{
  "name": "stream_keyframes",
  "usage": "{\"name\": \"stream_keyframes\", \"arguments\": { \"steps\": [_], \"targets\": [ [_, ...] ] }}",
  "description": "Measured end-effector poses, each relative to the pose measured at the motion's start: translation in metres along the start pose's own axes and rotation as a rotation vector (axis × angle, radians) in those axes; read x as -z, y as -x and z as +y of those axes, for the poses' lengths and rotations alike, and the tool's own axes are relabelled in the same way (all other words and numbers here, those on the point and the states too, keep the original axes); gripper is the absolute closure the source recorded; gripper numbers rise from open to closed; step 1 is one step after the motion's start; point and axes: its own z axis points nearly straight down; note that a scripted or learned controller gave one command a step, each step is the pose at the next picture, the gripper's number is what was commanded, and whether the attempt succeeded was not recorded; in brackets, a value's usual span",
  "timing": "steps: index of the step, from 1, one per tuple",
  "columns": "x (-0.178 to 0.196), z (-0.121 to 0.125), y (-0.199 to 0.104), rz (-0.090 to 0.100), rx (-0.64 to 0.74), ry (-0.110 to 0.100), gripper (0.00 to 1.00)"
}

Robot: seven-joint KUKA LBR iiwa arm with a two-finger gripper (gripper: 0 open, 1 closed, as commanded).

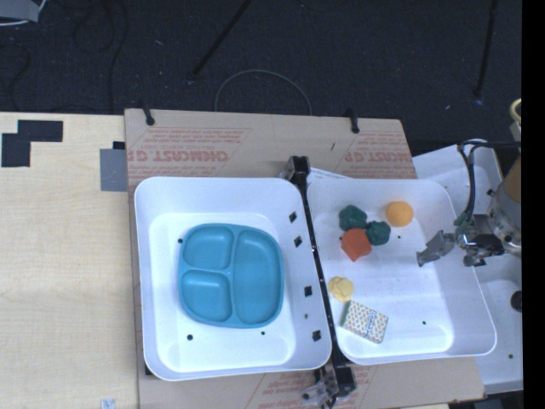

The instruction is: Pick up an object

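Cardboard lay under both bins, printed in red with mirrored lettering too reversed and faint to read with confidence. Pale wooden bench top stretched to the left, with black and grey patches set into it near the back. Dark floor behind it, crossed by thin cables.

Left bin, white and shallow, held a blue divided plate with three compartments, lying flat near the middle.

Right bin held the small objects. Two dark green lumps sat near the back, one touching an orange-red block. An orange ball lay just beside them to the right. A yellow lump sat near the divider, and a patterned white packet lay tilted just in front of it; its print was too small to read.

Gripper stood at the right bin's right side, apart from every object, with nothing between its fingers; whether they were spread or pressed together could not be told.
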Motion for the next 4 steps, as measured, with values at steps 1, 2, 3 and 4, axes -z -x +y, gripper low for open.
{"name": "stream_keyframes", "arguments": {
  "steps": [1,2,3,4],
  "targets": [
    [-0.058,-0.008,0.006,0.003,0.000,-0.006,0.00],
    [-0.113,-0.019,0.006,0.003,0.000,-0.006,0.00],
    [-0.121,-0.019,0.005,0.002,-0.001,-0.002,0.00],
    [-0.110,-0.018,0.006,0.001,-0.004,0.000,1.00]
  ]
}}
